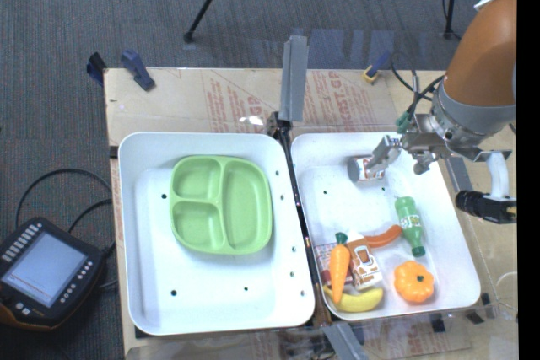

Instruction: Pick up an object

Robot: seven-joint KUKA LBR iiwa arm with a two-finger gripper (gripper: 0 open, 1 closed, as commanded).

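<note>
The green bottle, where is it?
The green bottle lies in the right bin, near its right side, just above the little pumpkin and beside the orange sausage.

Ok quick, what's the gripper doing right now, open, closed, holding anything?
Gripper: over the right bin, far end; open or closed cannot be told, and nothing is seen held.

Cut off, covered or unclear

The arm runs off the right edge above its orange band. The end effector is too small to read its finger state. The carrot overlaps the small carton and the banana; the carton's print is illegible. The desk front is cropped.
</note>
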